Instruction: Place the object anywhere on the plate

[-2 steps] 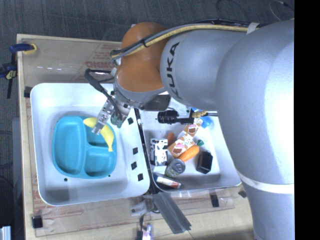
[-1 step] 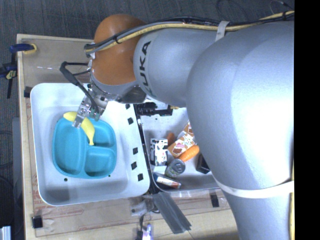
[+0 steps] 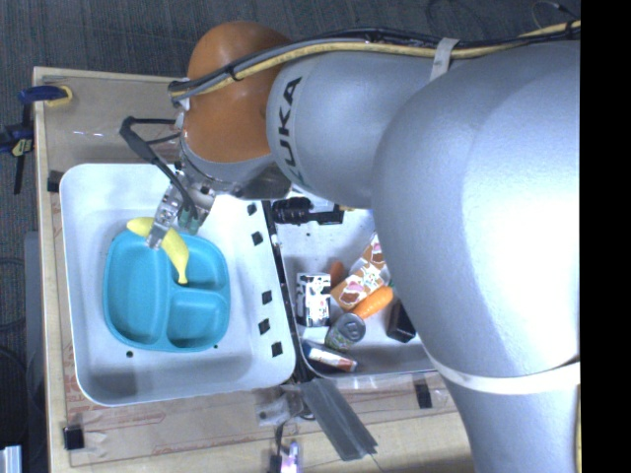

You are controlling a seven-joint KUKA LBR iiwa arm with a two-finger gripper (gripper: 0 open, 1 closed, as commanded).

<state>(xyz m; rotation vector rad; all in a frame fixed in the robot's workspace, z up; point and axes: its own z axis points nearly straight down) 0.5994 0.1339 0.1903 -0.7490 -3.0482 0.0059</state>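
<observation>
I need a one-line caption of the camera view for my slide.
KUKA arm's gripper at a yellow banana lying across the blue plate's rim in the left bin.

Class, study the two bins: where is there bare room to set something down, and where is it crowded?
Free: the blue plate's two lower compartments below the banana, and the left bin's white floor along its bottom edge. Crowded: the right bin, where a carrot, a can and packets cluster beside the arm.

Dark carpet floor [image 3: 118,18] around wooden bench [image 3: 99,101].
</observation>
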